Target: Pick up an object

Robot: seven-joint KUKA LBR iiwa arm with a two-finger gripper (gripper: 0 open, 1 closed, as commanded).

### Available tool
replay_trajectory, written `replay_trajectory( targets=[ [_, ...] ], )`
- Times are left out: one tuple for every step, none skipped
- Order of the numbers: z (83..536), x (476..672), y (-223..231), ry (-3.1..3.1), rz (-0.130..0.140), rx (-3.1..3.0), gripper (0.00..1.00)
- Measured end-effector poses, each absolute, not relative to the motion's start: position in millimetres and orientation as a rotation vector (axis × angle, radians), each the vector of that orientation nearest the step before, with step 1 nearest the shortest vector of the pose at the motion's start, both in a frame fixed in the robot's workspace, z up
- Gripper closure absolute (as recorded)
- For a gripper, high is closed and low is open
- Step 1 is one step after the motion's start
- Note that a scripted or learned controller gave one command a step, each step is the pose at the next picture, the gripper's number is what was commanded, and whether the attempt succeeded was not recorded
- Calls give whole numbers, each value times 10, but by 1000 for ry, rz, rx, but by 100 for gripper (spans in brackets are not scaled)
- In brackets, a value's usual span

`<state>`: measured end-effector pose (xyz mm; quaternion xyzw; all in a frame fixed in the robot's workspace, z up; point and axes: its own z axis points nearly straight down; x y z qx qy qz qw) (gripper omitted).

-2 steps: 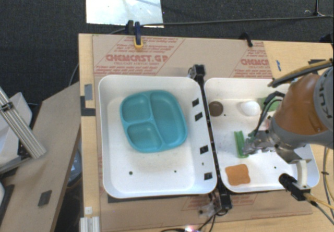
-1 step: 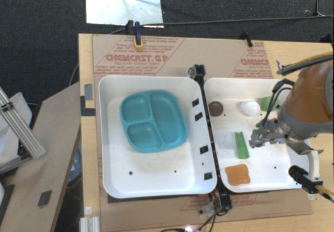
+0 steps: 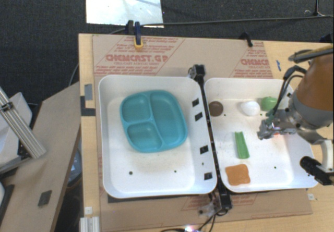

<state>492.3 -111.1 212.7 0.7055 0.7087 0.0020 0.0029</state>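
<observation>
The gripper [image 3: 267,131], whose state cannot be told, is hovering in the right bin [image 3: 292,176] just right of the green stick [image 3: 241,144], which looks light, stiff and best pinched across its narrow middle.

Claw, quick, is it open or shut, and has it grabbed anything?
Claw: cannot be told; it hangs over the right bin, nothing visibly in it.

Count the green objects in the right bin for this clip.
2. A green stick-shaped piece lies near the bin's middle, above the orange piece. A rounder green object sits at the far side beside the white ball. The arm may hide others.
</observation>
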Motion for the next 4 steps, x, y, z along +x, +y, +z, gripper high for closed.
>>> replay_trajectory(
  targets=[
    [2256,5032,-571,2231,5,2209,100],
    [2353,5133,-84,2228,3,2215,100],
    [2261,5326,399,2231,3,2211,100],
    [2345,5417,984,2231,6,2211,100]
  ],
)
